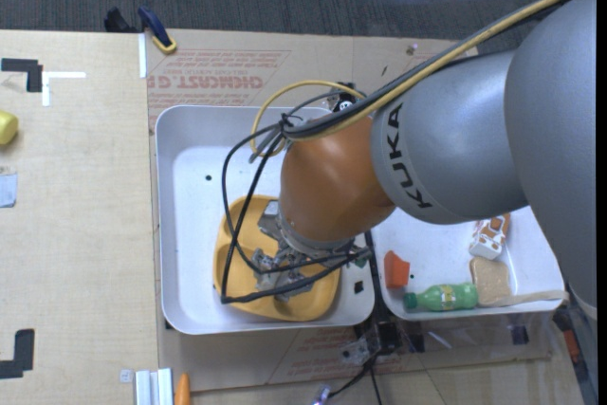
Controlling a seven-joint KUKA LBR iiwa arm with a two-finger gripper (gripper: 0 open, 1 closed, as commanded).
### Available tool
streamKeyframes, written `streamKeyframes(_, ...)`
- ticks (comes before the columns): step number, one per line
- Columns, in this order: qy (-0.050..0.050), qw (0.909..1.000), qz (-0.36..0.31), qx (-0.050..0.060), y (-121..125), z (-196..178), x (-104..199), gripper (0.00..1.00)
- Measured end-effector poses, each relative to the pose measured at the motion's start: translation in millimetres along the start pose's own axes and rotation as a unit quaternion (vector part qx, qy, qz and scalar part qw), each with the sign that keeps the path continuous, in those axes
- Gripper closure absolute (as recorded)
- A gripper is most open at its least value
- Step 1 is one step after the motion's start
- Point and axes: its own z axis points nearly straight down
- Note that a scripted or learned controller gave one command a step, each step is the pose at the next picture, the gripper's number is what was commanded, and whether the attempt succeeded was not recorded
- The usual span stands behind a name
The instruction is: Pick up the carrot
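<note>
The hand (285, 275) hung over the yellow bowl (318, 303) (left bin (190, 232)); its state was unclear. The carrot (395, 269) lay at three o'clock.

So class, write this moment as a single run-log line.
claw: low in left bin, above yellow dish | carrot: right bin, beside green bottle | held: cannot tell

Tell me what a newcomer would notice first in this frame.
The grey KUKA arm with its orange band dominates, reaching from the right down into the left white bin. Its end effector hangs low over a yellow dish there, amid looping cables. In the right bin lie a small orange piece, likely the carrot, a green bottle and a toast slice.
</note>
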Motion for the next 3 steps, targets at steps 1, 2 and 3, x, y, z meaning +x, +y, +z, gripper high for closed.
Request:
streamKeyframes(1,0.0,0.9965,0.083,-0.001,17.5,-40.1,-14.1,1.0)
streamKeyframes(2,0.0,0.9728,0.232,0.001,-18.1,-118.3,6.1,1.0)
streamKeyframes(3,0.001,0.9821,0.188,0.0,4.5,-103.1,-9.9,1.0)
